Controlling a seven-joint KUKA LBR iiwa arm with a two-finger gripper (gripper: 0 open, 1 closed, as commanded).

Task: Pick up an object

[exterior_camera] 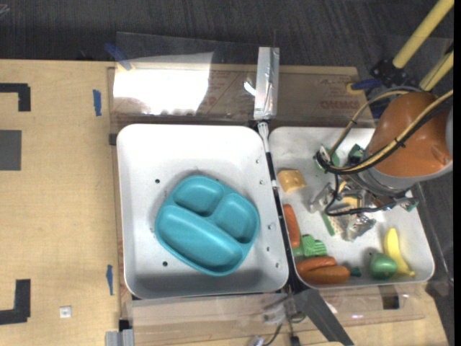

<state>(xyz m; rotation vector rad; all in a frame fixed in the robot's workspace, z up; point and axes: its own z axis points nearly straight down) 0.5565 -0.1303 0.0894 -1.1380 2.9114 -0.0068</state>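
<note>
gripper (337,209) low in right bin (421,225)

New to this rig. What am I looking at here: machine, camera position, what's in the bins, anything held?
One fixed camera looks down at a slant on a bench with two white bins. The grey arm with the orange band reaches in from the right; its gripper hangs over the right bin, among cables. Whether it holds anything can't be made out. The left bin holds a teal divided plate. The right bin has toy food: a banana, a carrot, a hot dog, a green piece.
</note>
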